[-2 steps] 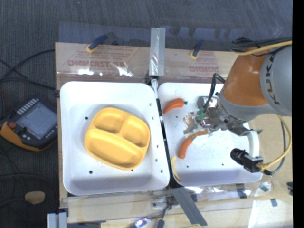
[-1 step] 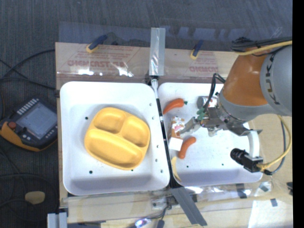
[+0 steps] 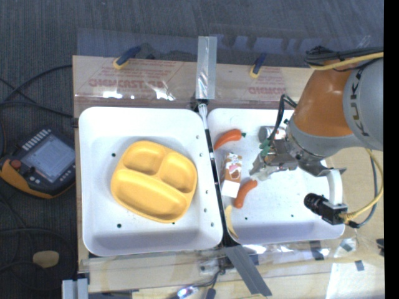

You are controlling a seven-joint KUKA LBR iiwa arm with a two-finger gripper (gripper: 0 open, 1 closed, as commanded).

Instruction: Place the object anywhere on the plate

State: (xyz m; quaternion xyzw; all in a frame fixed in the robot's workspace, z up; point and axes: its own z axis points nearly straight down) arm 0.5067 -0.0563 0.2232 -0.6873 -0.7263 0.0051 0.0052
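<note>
- The left bin (image 3: 93,185) holds a yellow plate (image 3: 154,179) with three compartments, lying near the bin's middle. Nothing rests on the plate.
- The right bin (image 3: 293,223) holds three small items along its left side: an orange carrot-shaped object (image 3: 227,137) near the top, a small white and orange packet (image 3: 232,166) below it, and an orange sausage-shaped object (image 3: 244,192) lowest of the three, with a white piece at its lower left end.
- The arm (image 3: 330,108) reaches in from the right over the right bin, orange band visible above the wrist.
- The gripper (image 3: 267,167) sits low over the right bin, just right of the packet and just above the sausage-shaped object. Its opening cannot be told, and no item is seen in its hold.
- A handheld controller (image 3: 38,161) lies on the floor, left of the bench.
</note>
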